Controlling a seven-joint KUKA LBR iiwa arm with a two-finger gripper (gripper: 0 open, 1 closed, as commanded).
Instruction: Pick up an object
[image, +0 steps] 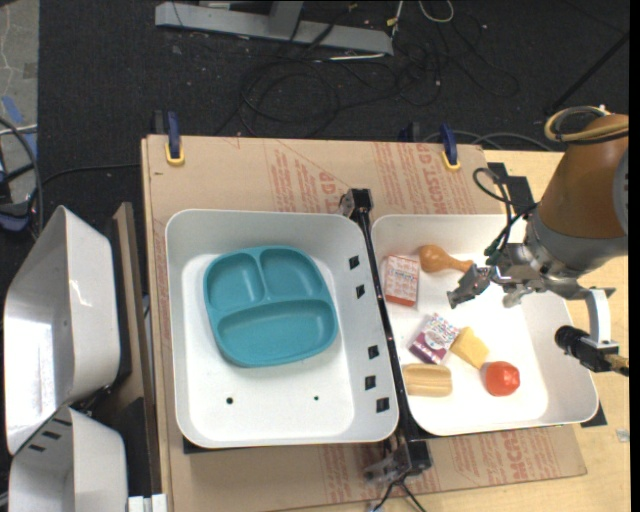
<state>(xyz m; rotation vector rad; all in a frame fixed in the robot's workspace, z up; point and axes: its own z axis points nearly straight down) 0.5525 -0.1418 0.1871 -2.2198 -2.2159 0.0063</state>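
Observation:
The right bin (570, 395) holds several small items. A red-and-white box (402, 279) lies near its left wall. Beside it is an orange pear-shaped piece (438, 259). Lower down are a purple packet (433, 338), a yellow wedge (470, 347), a tan bun (427, 380) and a red tomato (501, 377). My gripper (490, 289) hangs over the bin's upper middle, just right of the orange piece and above the yellow wedge. It is open, and nothing sits between its fingers.
The left bin (190, 400) carries a teal divided plate (270, 305). A black divider with clips (378, 320) runs between the two bins. The grey arm with its orange band (590, 180) comes in from the right. White boxes (55, 330) stand off the bench's left side.

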